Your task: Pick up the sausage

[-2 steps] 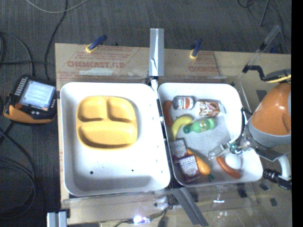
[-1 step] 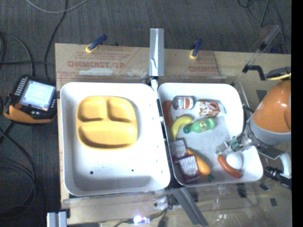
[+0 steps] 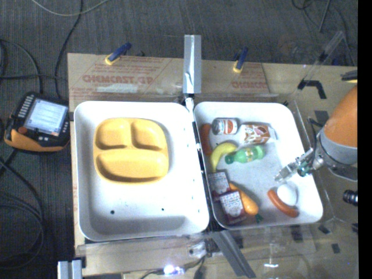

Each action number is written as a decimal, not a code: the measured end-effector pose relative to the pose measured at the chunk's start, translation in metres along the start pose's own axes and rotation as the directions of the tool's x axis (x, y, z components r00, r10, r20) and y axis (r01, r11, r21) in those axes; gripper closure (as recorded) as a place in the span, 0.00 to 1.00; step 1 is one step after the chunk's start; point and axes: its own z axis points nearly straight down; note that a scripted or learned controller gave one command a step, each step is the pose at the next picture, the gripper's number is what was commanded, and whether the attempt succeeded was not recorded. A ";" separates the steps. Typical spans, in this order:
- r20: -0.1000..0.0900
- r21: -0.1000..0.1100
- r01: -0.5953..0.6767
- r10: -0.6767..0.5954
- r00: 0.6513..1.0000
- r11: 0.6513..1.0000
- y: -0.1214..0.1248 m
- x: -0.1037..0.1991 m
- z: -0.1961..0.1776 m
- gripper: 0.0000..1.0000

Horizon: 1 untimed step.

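Sausage (image 3: 283, 203) lies beside white egg (image 3: 287, 192), below gripper (image 3: 292, 170).

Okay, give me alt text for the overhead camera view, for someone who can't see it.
A robot arm's hand hovers at the right side of the right bin, just above a sausage lying in that bin's near right corner. The same bin holds a banana, a green bottle, a can and a carrot; the left bin holds a yellow divided tray.
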 end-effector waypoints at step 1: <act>0.000 0.000 -0.001 0.001 1.000 1.000 0.000 0.000 0.000 0.00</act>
